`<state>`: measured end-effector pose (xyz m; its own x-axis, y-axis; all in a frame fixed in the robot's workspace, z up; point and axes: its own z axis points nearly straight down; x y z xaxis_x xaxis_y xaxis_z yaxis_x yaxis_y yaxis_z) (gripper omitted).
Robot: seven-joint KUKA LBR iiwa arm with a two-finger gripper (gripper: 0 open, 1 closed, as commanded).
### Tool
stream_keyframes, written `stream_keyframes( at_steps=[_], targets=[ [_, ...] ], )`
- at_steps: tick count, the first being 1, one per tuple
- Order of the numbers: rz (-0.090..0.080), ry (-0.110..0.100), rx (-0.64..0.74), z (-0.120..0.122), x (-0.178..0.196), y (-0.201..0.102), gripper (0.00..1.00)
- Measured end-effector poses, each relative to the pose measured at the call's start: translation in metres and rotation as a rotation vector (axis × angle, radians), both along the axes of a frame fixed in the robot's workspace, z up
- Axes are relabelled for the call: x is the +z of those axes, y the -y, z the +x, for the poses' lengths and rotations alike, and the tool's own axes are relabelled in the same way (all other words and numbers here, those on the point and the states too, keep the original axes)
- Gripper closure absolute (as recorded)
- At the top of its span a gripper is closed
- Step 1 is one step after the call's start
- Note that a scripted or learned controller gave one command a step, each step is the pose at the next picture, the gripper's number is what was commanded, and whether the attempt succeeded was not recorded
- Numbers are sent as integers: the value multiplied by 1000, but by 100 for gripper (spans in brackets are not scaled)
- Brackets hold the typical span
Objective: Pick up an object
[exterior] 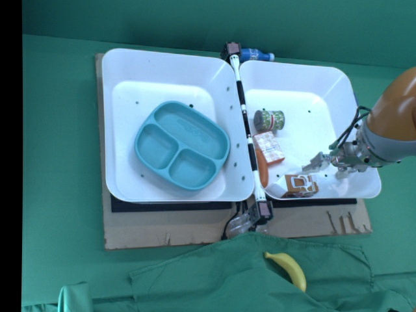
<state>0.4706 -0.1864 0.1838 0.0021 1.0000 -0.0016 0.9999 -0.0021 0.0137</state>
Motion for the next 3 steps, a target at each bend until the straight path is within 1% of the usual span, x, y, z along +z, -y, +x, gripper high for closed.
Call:
stream_keyframes(
  at_steps=[1,2,3],
  targets=[
    [-8,10,-4,2,13,3,100],
    [-7,8,-5,1,12,2,0],
    [-10,14,-8,2,24,4,100]
  ],
)
